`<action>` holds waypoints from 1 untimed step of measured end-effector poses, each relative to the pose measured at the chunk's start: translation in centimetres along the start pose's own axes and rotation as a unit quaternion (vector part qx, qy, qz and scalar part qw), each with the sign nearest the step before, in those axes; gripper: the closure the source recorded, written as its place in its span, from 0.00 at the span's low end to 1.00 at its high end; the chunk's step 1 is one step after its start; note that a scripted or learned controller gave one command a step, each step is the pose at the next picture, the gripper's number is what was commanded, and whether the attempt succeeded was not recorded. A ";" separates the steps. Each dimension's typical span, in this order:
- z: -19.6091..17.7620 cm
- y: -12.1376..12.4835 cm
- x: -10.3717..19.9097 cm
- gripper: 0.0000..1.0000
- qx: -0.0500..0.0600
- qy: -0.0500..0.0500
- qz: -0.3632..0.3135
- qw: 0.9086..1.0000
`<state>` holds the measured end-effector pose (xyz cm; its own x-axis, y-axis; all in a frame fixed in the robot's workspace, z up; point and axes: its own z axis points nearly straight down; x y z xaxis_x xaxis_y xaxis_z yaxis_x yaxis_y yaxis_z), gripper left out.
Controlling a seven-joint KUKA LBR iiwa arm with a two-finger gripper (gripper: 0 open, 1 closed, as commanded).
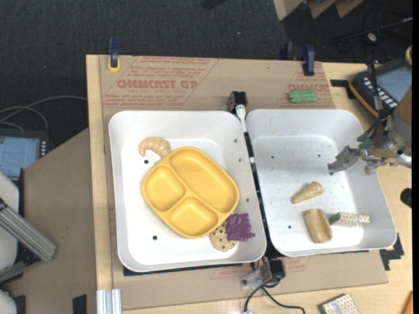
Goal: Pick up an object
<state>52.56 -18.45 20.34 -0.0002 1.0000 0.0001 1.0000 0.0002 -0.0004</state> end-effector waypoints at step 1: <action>12.0 -0.8 2.0 0.00 0.000 0.003 0.000 1.000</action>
<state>51.80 -16.44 8.29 0.0003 1.0000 0.0070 1.0000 -0.0003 -0.0001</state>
